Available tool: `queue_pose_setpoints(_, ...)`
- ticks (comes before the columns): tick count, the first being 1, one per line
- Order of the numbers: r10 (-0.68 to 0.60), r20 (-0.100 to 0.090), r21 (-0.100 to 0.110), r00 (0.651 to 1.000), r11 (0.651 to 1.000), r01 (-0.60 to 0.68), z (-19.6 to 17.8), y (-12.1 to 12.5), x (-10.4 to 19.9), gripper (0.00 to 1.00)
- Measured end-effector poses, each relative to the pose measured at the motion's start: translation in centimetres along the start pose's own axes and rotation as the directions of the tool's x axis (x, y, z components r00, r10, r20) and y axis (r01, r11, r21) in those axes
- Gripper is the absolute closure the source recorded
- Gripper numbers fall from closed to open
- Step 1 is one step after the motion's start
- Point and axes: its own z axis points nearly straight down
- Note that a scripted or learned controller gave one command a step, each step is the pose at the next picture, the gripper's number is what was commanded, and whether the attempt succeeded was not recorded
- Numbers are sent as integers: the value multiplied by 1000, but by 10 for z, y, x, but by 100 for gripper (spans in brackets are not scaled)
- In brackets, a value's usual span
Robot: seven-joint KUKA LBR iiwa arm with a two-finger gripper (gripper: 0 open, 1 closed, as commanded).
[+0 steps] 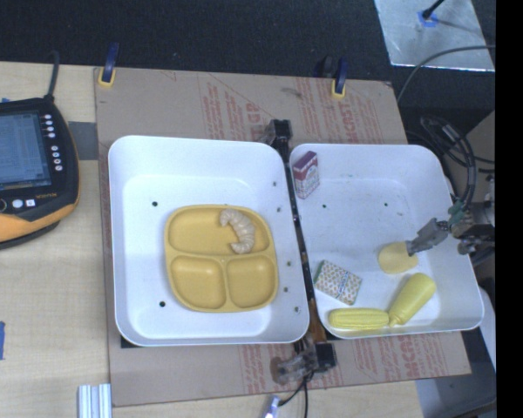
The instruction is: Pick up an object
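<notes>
The right bin (366, 168) holds a pale yellow round object (395, 259), a yellow corn cob (359, 320), a yellow oblong piece (413, 298), a dotted packet (338, 282) and a small red and white carton (306, 173). My gripper (425, 238) reaches in from the right edge, low over the bin. Its tip sits at the upper right side of the round object, touching it or nearly so. Nothing is visibly lifted.
The left bin (139, 172) bears a yellow divided plate (200, 281) with a pale curled pastry (241, 230) in its top compartment. A tablet controller (22, 168) lies on the bench at far left. Cables hang at the right by the arm.
</notes>
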Motion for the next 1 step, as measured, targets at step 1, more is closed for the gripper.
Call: queue_pose_setpoints(1,-3,0,3,1000,1000,3,90,52,-4,0)
